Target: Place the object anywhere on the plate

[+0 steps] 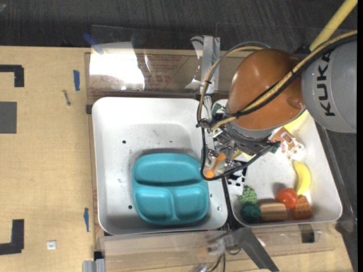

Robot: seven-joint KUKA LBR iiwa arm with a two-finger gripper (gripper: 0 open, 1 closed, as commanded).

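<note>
Beside teal three-compartment plate, tool, small orange object

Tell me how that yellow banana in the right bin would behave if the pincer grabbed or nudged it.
The banana looks like smooth toy plastic, so probably light, stiff and a bit slippery. Its curved, tapered shape might pivot or roll when pushed. It lies close to the red piece, which a nudge could disturb.

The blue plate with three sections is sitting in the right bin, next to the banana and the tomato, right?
Not quite. The camera view shows the blue plate with three sections in the left bin, alone. The banana and the tomato lie in the right bin, so the plate is not next to them.
</note>
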